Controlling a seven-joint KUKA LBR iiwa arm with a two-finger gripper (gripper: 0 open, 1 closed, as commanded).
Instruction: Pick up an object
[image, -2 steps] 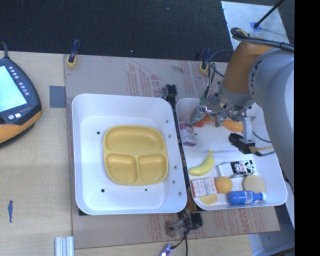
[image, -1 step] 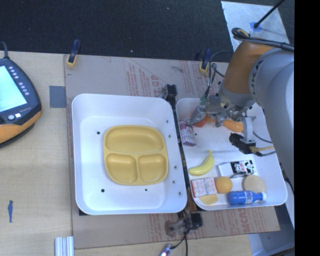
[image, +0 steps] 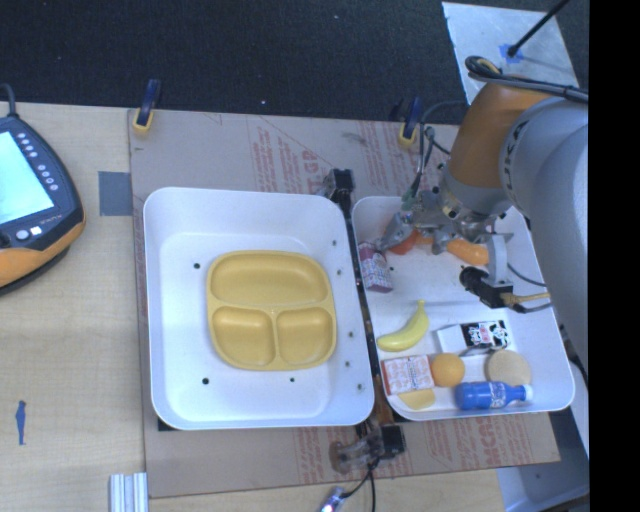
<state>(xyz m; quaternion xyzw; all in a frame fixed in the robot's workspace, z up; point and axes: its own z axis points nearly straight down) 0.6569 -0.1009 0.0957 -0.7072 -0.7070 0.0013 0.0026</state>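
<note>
Gripper (image: 440, 222): low at right white bin's (image: 545, 400) far end, beside small orange toy (image: 468, 250); finger state you cannot tell. Your risk: crowded neighbours, glancing miss

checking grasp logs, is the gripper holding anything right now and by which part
Cannot be told. The gripper sits low over the right bin by an orange item; no grip shows.

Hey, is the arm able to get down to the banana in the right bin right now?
Probably yes. The banana lies alone on bare bin floor, apart from the carton and orange, with the pincer farther back in that bin.
</note>
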